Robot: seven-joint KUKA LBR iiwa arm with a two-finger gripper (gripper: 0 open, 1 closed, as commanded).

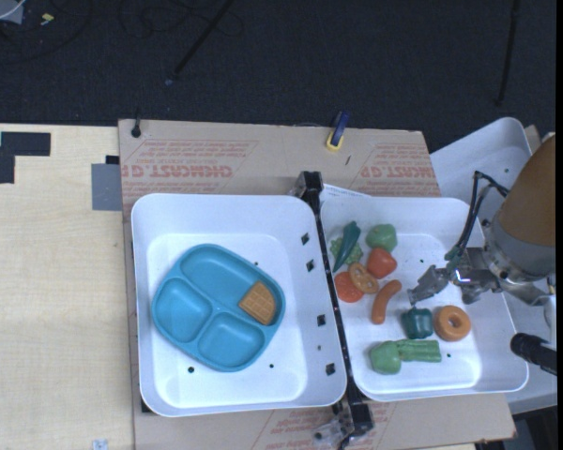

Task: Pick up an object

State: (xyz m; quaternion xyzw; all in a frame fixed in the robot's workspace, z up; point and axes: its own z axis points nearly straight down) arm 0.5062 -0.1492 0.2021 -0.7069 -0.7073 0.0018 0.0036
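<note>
Because the right bin (488,216) packs toys close, risk: a descent nudges neighbours, closing on nothing. Sausage (386,301) at nine o'clock of the hand (428,289), teal cup (417,322) just beneath at six, donut (451,322) at four. Arm (530,216) enters from three o'clock (wrist low); hand spread narrowly, holding nothing.

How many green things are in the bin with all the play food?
3, maybe more hidden. A leafy green veggie at the bin's top left, a round green piece beside it, and a big green one at the bottom.

Cardboard-topped bench (47,279) under two white bins (159,223)
</note>
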